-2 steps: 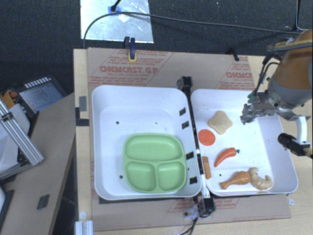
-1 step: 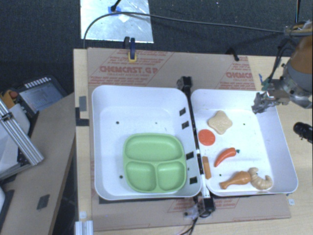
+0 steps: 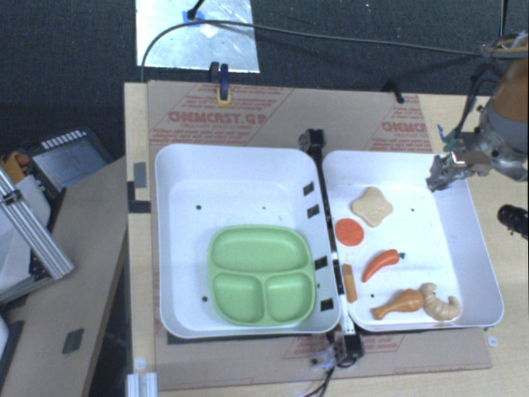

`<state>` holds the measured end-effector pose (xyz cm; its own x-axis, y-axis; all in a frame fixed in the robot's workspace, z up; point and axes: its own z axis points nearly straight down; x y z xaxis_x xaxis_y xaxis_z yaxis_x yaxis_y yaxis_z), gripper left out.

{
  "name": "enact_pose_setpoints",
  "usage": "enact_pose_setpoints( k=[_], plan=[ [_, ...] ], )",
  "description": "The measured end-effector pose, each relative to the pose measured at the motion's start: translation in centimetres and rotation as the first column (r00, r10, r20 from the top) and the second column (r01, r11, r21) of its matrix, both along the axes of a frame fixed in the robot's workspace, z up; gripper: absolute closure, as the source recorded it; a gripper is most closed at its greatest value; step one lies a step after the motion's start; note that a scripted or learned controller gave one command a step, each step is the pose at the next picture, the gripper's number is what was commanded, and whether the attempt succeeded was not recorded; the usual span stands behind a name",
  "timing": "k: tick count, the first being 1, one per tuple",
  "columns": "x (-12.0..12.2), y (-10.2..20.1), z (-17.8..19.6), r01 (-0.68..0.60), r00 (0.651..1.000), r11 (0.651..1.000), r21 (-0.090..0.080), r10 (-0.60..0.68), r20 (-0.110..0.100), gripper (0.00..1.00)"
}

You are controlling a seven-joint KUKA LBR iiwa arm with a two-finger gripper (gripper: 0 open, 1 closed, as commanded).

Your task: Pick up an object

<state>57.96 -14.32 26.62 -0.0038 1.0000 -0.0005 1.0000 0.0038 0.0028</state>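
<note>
The gripper (image 3: 444,172) hovers over the right bin's (image 3: 475,222) far right corner, carrying nothing. Below it lie a bread slice (image 3: 372,206), tomato slice (image 3: 350,232), red chili pepper (image 3: 380,264), drumstick (image 3: 399,303) and shrimp (image 3: 440,303); a green divided plate (image 3: 259,273) sits in the left bin (image 3: 178,222).

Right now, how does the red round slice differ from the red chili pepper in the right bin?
The red round slice is a flat disc; the red chili pepper is long, curved and tapered. The slice lies near the bin divider, the pepper nearer the bin's middle, lying diagonally. Both are red toy foods lying apart from the gripper.
</note>
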Motion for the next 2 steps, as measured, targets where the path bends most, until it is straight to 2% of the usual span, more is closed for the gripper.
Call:
enact_pose_setpoints(
  k=[2],
  plan=[
    [-1.0,10.5,0.4,-0.005,1.000,1.000,0.002,0.005,-0.001,1.00]
  ],
)
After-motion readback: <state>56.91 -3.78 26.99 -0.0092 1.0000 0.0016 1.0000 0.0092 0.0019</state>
